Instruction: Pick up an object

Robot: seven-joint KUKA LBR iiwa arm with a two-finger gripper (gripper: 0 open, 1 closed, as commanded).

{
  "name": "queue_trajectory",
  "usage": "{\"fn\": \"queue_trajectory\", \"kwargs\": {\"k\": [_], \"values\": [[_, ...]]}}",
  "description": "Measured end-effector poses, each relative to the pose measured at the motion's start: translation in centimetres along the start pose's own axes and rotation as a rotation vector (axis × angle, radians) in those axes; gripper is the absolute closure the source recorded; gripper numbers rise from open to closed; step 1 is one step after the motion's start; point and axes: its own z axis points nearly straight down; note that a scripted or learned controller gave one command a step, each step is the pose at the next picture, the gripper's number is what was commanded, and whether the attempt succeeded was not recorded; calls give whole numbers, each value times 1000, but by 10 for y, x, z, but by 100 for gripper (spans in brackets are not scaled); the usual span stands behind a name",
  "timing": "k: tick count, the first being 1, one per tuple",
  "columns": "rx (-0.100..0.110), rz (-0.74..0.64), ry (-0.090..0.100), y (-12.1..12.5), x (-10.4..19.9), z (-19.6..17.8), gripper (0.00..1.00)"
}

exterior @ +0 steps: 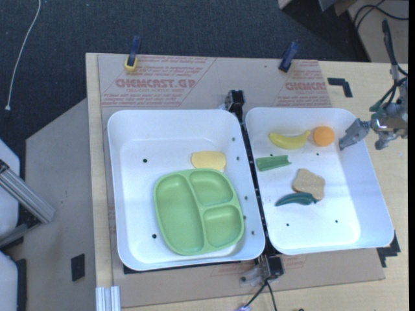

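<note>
- Camera view, right side: the gripper [367, 135] sits at the far right rim of the right bin [363, 219], up near the top corner. Its fingers look spread apart with nothing between them, so no grab yet.
- Same view, right bin contents: an orange ball [323, 135] is nearest the gripper, touching or just beside the tip of a yellow banana [289, 139]. Below those are a green flat piece [272, 162], a tan bread-slice toy [308, 182] and a teal pepper-ish thing [296, 199] right under the bread.
- Same view, left bin [123, 173]: a green divided plate [198, 210] with a pale yellow piece [208, 159] touching its upper edge. Well away from the arm, so I'd ignore it.
- My take on doing this well: go for the orange ball since it's closest, but it'll roll, and the banana crowds one side. Come straight down, centered, with the fingers lined up so neither lands on the banana.
- Safer alternative is probably the bread slice: more room around it up top, though the teal piece hugs its lower edge.
</note>
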Motion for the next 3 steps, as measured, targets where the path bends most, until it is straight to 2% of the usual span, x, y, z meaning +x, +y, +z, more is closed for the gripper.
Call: {"fn": "queue_trajectory", "kwargs": {"k": [1,3], "values": [[-3,-1,-1,1,0,-1,0],[2,-1,2,0,11,116,0]]}}
